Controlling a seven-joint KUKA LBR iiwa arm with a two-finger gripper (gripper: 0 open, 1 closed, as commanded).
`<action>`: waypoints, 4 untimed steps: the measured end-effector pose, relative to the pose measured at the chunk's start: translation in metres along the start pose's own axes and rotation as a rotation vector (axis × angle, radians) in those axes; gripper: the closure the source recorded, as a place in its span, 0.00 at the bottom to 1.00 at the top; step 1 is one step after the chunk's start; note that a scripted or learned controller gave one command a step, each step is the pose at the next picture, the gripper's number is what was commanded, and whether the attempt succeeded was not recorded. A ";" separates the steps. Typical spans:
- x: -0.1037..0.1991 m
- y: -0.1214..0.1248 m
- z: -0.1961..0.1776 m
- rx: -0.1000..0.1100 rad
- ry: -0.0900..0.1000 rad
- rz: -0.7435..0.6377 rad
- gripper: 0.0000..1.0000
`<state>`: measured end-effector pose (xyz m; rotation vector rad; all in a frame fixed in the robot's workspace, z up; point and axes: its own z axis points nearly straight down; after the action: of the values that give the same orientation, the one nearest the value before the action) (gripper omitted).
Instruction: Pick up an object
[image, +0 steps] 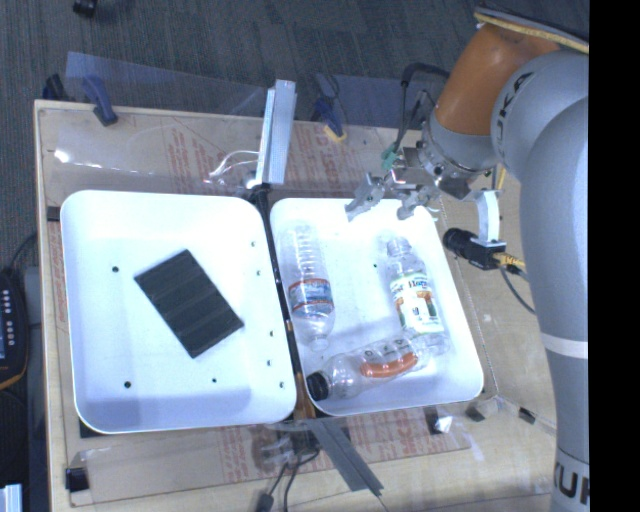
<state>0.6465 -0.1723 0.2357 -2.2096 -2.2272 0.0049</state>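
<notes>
Two fingers stand apart with nothing between them, as I read it, above the far rim of the right bin. Behind them the grey arm with its orange band enters from the right. Below, that bin holds three clear bottles: one near its left wall, one near its right wall, one lying across the near end. I see a dark flat panel in the left bin; both bins rest on the surface.

Gripper open over right bin w/ 3 bottles; dark pad in left bin.
</notes>
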 end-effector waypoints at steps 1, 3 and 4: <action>-0.031 0.011 0.042 0.000 0.001 -0.148 0.00; -0.035 -0.019 0.063 -0.003 -0.002 -0.178 1.00; -0.035 -0.019 0.064 -0.003 -0.002 -0.178 0.00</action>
<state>0.6272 -0.2076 0.1723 -2.0052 -2.4165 0.0031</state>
